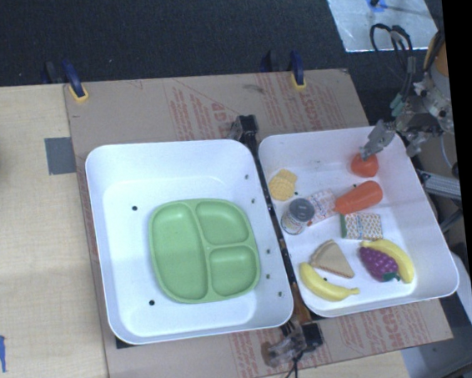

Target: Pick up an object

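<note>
- Several small items lie in the right bin; nearest the gripper is a red-orange piece, just below its tip at the bin's far right corner
- Whether the claw is wide or narrow I cannot tell
- Best to centre over that piece and descend straight, clear of the bin wall and the carrot

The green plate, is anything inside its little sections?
No. The green plate in the left bin has three sections, all bare. The bin floor under it is covered.
</note>
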